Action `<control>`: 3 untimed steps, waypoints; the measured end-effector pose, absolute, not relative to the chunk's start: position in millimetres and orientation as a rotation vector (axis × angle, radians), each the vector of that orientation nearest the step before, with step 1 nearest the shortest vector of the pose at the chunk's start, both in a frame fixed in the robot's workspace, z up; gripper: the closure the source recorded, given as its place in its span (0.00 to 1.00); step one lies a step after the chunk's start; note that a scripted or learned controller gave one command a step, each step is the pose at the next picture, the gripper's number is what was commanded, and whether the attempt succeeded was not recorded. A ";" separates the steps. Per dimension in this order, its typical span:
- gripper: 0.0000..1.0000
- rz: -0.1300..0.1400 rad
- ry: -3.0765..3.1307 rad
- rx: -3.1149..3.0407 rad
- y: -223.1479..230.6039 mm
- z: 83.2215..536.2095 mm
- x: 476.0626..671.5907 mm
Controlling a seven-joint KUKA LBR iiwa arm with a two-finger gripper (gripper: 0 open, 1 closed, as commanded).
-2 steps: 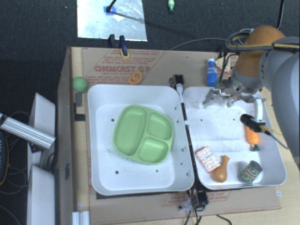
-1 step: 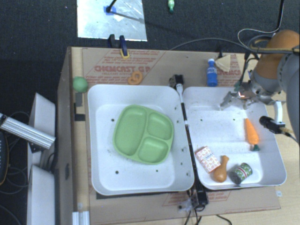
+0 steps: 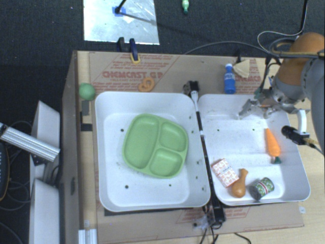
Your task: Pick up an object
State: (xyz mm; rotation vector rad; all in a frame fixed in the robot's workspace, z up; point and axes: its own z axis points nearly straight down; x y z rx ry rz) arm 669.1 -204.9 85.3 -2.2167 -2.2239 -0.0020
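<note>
My arm (image 3: 297,75) over the right bin's (image 3: 223,136) far end.
Its jaws look spread with nothing between them; carrot (image 3: 273,144) and can (image 3: 262,187) lie nearer me.

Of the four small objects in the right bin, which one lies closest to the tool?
The carrot. It lies along the bin's right side, just below the tool, while the small box, the chicken drumstick and the can are grouped at the near edge.

Dark carpet floor (image 3: 40,29) around bench (image 3: 167,67). Shiny metal sheet (image 3: 121,14) lies on floor behind bench, small green bottle (image 3: 185,4) near it. Bench top is brown board with red print. White frame (image 3: 43,187) stands at left.
</note>
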 end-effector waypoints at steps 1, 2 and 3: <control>0.00 -0.001 -2.226 -2.215 -204.7 85.2 669.2; 0.00 -0.001 -2.226 -2.214 -204.7 85.2 669.2; 0.00 -0.001 -2.227 -2.214 -204.7 85.2 669.2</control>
